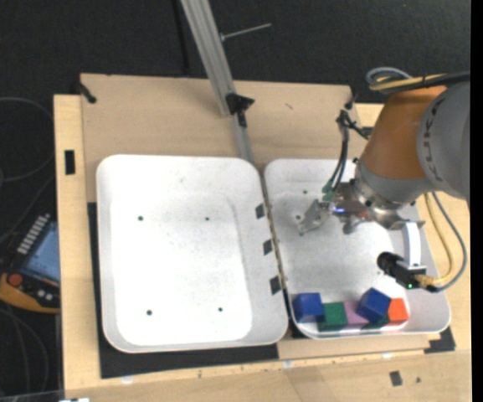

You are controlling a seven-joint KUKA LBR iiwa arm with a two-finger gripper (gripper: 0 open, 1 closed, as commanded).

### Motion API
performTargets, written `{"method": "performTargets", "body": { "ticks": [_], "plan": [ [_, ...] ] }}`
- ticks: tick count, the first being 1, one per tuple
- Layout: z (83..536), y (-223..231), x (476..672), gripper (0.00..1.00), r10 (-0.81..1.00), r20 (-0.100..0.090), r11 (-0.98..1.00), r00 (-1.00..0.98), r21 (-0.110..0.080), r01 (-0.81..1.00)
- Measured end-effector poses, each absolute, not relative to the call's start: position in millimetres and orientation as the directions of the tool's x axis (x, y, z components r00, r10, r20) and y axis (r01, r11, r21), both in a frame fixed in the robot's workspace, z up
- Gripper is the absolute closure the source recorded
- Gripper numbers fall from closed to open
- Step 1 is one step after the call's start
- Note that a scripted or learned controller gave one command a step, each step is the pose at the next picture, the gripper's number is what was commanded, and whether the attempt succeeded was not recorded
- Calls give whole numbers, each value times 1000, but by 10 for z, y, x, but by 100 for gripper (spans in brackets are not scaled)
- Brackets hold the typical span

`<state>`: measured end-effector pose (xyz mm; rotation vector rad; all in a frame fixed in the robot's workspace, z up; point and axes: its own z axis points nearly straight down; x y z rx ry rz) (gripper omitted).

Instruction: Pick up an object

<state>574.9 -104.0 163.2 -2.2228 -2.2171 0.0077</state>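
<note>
While the arm is reaching in over the right bin [285,182], you are looking at a gripper [311,218] hanging above that bin's bare upper floor, and you cannot tell from this slanted view whether it is spread or closed. Nothing is showing between its tips.

Your candidates are all lying along the right bin's near wall, well apart from the gripper: a blue block [308,305] toward the bin's near-left corner, a green block [334,315] just beside it, a pink piece [355,314] tucked between the green block and a second blue block [375,305], and an orange block [398,311] touching that second blue one toward the near-right corner.

You are risking a miss here, I judge, because the blocks are sitting packed together against the wall. A finger coming down may be landing on a neighbour or on the rim instead of sliding alongside a block, and the wall is leaving little room on that side. The cables [442,249] trailing over the bin's right edge could also be snagging as the wrist is swinging toward the near wall.
</note>
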Motion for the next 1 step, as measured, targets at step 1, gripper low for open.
{"method": "performTargets", "body": {
  "ticks": [1],
  "plan": [
    [2589,-1089,5561,0,1000,-2,-2,2,9,1000]
  ]
}}
